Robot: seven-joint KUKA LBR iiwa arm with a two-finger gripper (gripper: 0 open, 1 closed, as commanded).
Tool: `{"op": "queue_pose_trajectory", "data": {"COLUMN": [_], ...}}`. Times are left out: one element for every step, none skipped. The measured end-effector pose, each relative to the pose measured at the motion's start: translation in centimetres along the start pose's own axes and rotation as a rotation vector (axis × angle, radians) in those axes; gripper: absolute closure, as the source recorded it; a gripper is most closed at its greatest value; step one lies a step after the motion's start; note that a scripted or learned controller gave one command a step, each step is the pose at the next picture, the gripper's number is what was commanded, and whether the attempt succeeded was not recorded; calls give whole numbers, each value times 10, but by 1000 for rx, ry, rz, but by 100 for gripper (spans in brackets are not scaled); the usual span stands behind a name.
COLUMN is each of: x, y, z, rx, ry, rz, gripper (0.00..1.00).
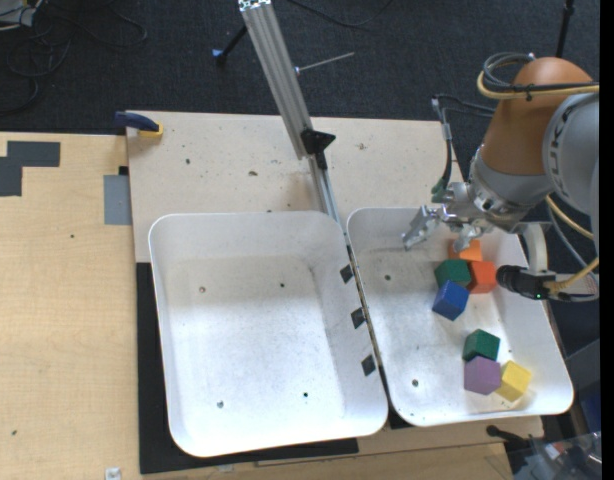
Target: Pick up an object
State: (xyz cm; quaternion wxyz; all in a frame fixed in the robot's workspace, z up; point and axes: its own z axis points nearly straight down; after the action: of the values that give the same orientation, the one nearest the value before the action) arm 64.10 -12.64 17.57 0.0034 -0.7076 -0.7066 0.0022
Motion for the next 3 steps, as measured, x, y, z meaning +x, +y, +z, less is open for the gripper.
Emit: {"op": "queue_pose_trajectory", "data": {"x": [3, 1, 0], "y": [2, 3, 0], "z": [45, 31, -32], "rx": [0, -5, -12], "ry": [-1, -1, -2], "rz": [-2, 3, 3], "gripper": [0, 100, 100]}}
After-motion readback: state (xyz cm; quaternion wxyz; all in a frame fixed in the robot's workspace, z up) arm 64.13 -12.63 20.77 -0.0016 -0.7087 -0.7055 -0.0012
